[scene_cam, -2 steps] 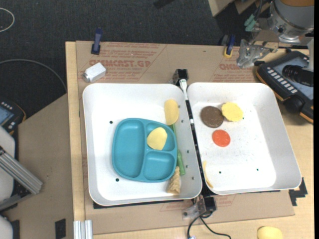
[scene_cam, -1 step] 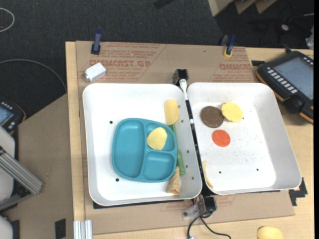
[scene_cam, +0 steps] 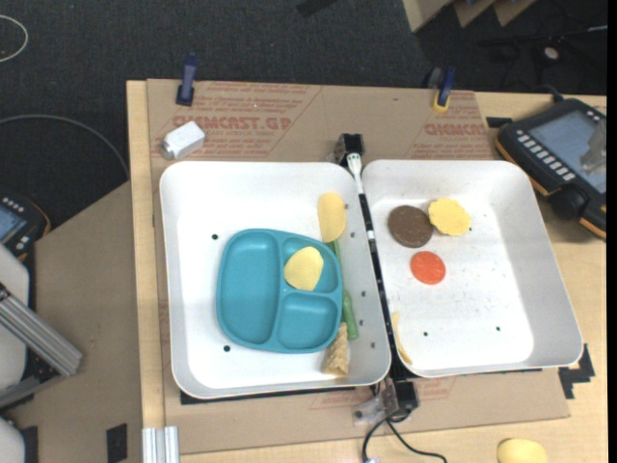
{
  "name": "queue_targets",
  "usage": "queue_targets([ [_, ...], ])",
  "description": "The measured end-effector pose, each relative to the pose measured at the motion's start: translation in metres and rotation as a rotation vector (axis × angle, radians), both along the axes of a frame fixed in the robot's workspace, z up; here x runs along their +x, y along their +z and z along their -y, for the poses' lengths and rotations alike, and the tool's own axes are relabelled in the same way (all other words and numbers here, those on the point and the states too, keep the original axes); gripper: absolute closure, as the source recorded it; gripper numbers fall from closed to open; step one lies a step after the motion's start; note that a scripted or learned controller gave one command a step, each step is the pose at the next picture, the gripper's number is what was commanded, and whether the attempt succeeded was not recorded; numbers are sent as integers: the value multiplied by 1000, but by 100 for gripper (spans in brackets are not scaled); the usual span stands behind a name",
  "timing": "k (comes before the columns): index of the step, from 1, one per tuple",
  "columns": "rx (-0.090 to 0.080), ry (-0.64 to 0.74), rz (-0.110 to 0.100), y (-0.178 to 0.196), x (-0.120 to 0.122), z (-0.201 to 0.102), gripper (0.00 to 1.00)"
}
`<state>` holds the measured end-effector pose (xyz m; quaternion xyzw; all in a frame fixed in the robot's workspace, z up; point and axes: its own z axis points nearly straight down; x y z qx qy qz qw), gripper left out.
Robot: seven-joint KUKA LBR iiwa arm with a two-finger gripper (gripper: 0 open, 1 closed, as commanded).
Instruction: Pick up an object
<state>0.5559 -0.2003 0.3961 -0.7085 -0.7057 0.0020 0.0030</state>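
Left bin (scene_cam: 183, 258): teal compartment tray (scene_cam: 253, 297), smooth plastic. A yellow oval piece (scene_cam: 304, 268) lies in its upper right compartment, long axis tilted slightly off the bin's near-far line. A yellow oblong (scene_cam: 332, 216) lies just beyond the tray, long axis near-far. A thin green stick (scene_cam: 346, 309) runs along the tray's right edge, partly hidden; the tan crumpled piece (scene_cam: 336, 356) is hard to identify. Right bin (scene_cam: 521, 287): flat brown disc (scene_cam: 410, 226) touching a yellow disc (scene_cam: 449, 217), with an orange disc (scene_cam: 428, 268) nearby. Claw state: cannot tell.
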Motion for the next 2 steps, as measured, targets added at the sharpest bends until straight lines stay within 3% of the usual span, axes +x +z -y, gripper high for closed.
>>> queue_targets([
  [1,2,0,-2,-76,-65,1,100],
  [2,-9,6,26,109,-69,-2,100],
])
